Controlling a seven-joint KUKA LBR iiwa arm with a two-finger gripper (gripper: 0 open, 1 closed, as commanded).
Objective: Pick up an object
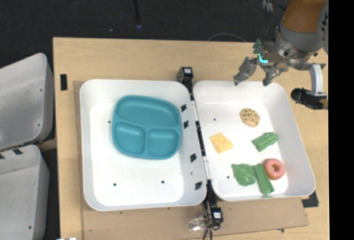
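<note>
Hovering at the right bin's point(298, 123) twelve o'clock rim, the gripper point(255, 74), jaws apart and empty, should descend squarely over the cookie point(250, 117) at six o'clock.

The arm point(303, 6) is showing at the upper right of the frame as a rounded orange band above a grey metal wrist. Dark cables are looping over its top. A small teal light is glowing on the wrist's left side. Two grey fingers point(244, 71) are sticking out below, forming the gripper point(256, 76).
</note>
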